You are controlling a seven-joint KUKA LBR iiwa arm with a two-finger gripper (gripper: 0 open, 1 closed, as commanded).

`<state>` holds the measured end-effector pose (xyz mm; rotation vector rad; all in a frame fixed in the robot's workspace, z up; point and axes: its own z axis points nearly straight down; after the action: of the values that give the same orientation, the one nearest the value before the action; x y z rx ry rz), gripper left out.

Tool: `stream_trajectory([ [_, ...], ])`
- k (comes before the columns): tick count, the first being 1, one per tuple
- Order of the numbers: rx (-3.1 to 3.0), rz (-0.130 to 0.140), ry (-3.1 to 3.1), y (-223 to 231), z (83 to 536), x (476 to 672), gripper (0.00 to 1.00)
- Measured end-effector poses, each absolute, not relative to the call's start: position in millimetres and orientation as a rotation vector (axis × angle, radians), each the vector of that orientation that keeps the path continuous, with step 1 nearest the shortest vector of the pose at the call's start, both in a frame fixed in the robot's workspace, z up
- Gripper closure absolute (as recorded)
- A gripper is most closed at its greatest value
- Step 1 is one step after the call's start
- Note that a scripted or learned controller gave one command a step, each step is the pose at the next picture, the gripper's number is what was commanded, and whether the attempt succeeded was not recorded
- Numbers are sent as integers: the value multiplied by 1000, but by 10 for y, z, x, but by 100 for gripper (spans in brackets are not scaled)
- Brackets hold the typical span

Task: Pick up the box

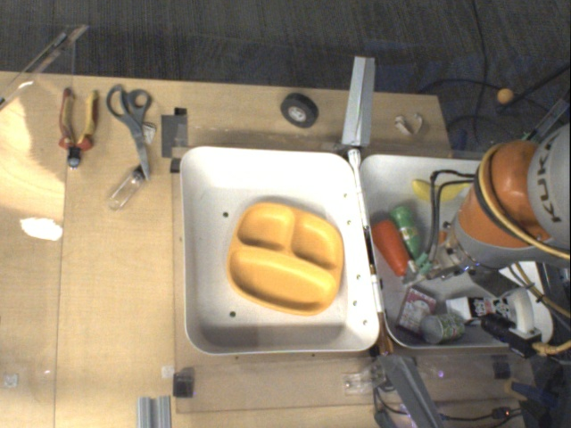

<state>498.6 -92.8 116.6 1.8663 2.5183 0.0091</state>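
Counter: two white bins | arm (513, 199) hides much of right bin (390, 172) | gripper (434, 266) state unreadable | box (416, 308) just below it, beside bin's near wall

Lighting even and moderately bright overhead. Strong glare patch on the bench (27, 159) at far left, washing out the wood grain. Left bin (205, 239) shows soft shadow along its near inner wall. Yellow tray (285, 257) carries mild sheen. Focus slightly soft throughout; dark background above underexposed.
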Motion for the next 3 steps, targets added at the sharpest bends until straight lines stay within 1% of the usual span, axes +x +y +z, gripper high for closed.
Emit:
stream_trajectory([
  [1,1866,9,2519,-928,1166,4986,0],
  [2,2105,6,2323,-1299,2062,4914,0],
  [3,2176,3,2263,-1013,964,4880,0],
])
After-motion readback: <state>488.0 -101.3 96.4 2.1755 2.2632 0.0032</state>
